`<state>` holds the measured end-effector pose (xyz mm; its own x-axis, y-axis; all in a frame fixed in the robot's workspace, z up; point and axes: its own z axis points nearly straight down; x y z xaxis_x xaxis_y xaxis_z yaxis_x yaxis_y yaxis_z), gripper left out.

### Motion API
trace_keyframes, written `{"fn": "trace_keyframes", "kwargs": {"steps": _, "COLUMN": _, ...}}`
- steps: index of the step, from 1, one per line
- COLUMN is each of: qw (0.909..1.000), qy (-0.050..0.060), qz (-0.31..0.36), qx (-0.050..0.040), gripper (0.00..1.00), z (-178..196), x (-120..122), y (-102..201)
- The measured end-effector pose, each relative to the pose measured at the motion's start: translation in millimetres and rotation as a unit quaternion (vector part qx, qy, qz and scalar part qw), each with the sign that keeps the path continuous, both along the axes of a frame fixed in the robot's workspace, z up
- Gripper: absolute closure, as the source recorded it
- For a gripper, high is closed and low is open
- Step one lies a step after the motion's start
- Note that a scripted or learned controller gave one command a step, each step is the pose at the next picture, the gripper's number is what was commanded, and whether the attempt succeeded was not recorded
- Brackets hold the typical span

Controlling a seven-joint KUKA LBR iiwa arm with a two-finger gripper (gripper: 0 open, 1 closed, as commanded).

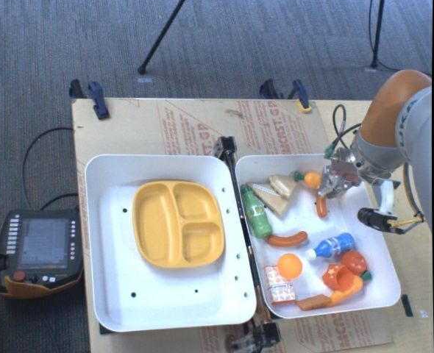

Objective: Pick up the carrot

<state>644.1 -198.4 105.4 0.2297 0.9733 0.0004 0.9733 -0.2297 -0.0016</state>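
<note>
The carrot [312,179], short and orange with a green top pointing left, lies in the back part of the right bin [390,271]. My gripper [327,188] hangs just right of it, close over the bin floor, touching or nearly touching the carrot's right end. A small orange-red stick [321,206] lies right below the gripper. The grey arm with its orange band [393,112] reaches in from the right.
The right bin also holds a green bottle [257,215], beige wedges [276,192], a sausage [287,239], an orange ball [290,265], a blue bottle [332,245], red and orange pieces [343,276] and a small box [278,284]. The left bin [107,285] holds a yellow divided plate [178,222].
</note>
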Motion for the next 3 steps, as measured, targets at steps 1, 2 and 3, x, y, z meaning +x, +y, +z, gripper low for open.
{"fn": "trace_keyframes", "kwargs": {"steps": 1, "qw": 1.0, "qy": 0.0, "qz": 0.0, "qx": 0.0001, "gripper": 0.0, "z": -0.2, "x": 0.0, "y": 0.4}}
{"fn": "trace_keyframes", "kwargs": {"steps": 2, "qw": 0.9976, "qy": -0.001, "qz": -0.069, "qx": -0.0001, "gripper": 0.0, "z": 30.3, "x": -0.1, "y": -7.3}}
{"fn": "trace_keyframes", "kwargs": {"steps": 3, "qw": 0.9871, "qy": 0.004, "qz": -0.16, "qx": 0.0056, "gripper": 0.0, "z": -19.1, "x": -0.3, "y": -0.8}}
